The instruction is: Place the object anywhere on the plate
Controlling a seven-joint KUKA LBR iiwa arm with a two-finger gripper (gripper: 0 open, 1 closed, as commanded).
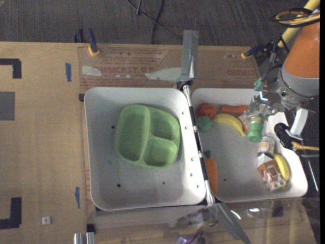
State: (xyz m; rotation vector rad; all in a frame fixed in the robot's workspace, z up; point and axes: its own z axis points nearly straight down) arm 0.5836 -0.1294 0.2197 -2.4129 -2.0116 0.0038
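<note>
A green divided plate [147,135] lies in the middle of the left bin [101,187] with nothing on it. My gripper [256,107] hangs over the upper right of the right bin [238,189], far from the plate. Just below it stands a green bottle [255,129], partly covered by the gripper's body. Whether the bottle is gripped is hidden from this angle. A yellow banana [229,122] lies just left of the bottle.
The right bin also holds a red tomato [206,110], an orange carrot [234,109], a green lump [204,123], another carrot [212,174] by the divider, a small carton [269,174] and a second banana [282,166]. A raised rim [195,141] separates the bins.
</note>
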